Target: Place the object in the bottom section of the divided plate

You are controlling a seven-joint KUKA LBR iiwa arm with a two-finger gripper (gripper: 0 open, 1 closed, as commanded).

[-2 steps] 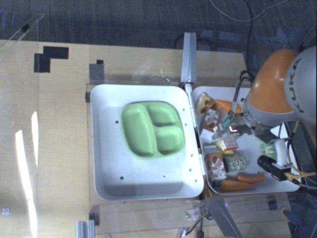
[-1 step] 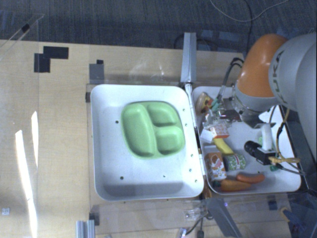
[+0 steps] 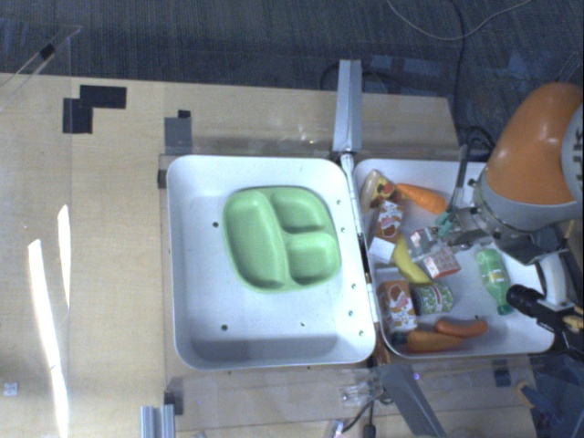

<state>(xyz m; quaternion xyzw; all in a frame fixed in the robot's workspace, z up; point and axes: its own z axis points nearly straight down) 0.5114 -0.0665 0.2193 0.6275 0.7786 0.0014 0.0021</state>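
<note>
Left bin (image 3: 196, 336): holds the green plate (image 3: 281, 237), which sits a little toward 12 o'clock of the bin's middle.
Plate: three sections (one long, at 9 o'clock; two smaller, at 3 o'clock), all bare.
Right bin (image 3: 525, 336): holds a clutter of toy food.
Clutter: carrot (image 3: 422, 197) at 12 o'clock, banana (image 3: 408, 261) near the middle, green bottle (image 3: 493, 279) at 3 o'clock, sausage (image 3: 461, 328) and a second carrot-like piece (image 3: 433, 341) at 6 o'clock, small packets between them.
Arm (image 3: 538, 167): over the right bin's 2 o'clock side.
Gripper (image 3: 447, 231): low over the packets just beside the banana.
Fingers: cannot tell whether spread or pinching (too small and cluttered).
Task object: not picked out; all the food lies in the right bin.
</note>
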